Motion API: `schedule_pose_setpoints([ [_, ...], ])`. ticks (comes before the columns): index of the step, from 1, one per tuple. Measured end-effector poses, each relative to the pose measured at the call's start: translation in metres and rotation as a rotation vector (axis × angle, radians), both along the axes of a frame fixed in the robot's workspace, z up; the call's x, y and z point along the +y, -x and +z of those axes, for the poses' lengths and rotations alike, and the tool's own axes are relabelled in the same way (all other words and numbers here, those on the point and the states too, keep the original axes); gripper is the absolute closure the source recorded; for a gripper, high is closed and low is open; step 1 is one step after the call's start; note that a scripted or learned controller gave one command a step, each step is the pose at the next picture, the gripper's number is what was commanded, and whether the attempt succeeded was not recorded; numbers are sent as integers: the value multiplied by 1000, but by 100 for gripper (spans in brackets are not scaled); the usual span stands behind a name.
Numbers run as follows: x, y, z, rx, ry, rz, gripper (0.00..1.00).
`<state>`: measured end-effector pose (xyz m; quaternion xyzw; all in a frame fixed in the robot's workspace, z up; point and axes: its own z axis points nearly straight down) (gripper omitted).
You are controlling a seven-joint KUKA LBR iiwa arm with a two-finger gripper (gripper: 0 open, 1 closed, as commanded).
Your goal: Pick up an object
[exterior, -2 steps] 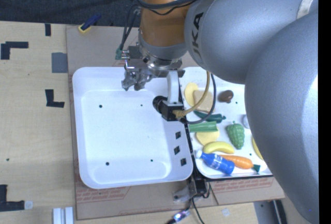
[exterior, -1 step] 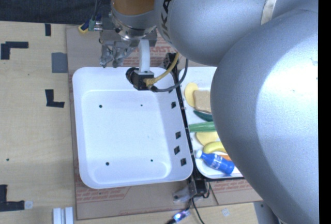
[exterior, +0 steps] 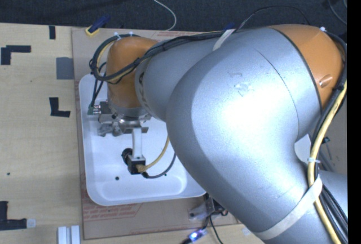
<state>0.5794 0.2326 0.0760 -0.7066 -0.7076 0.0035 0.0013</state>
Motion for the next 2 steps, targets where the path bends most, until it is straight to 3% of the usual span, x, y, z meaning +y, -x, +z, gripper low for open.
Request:
schedule_pose_setpoints([
  [1, 1, 18, 61, -5, -3, 1, 100],
  [2, 1, 35, 84, -4, -3, 1, 100],
])
